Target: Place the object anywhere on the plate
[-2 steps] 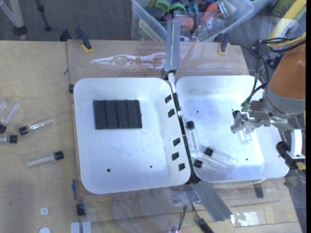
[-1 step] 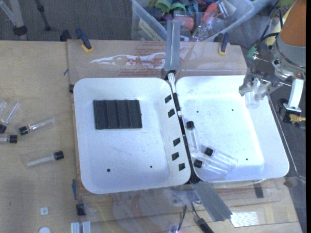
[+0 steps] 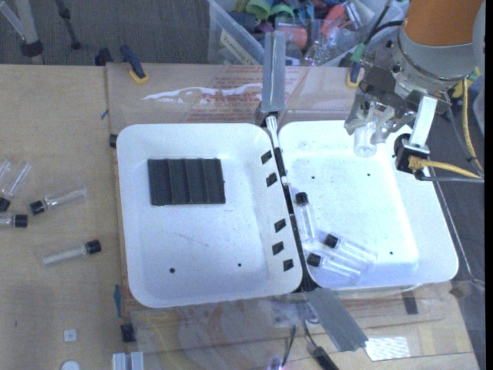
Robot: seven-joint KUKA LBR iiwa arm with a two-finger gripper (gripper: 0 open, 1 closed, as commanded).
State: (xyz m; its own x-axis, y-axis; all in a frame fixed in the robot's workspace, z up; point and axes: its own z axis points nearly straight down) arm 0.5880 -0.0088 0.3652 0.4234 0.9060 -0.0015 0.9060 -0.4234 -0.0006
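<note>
A black ribbed plate lies flat in the upper left part of the left bin. Several clear vials with black caps lie in the near left corner of the right bin. One more vial rests along the divider. My gripper hangs over the far edge of the right bin, well right of the plate. A pale, clear shape shows at its tip; I cannot make out whether it is a vial.
Loose vials lie on the wooden bench left of the bins. A clear tub of colourful items stands behind the bins. A grey upright post rises at the far end of the divider. Yellow cable trails from the wrist.
</note>
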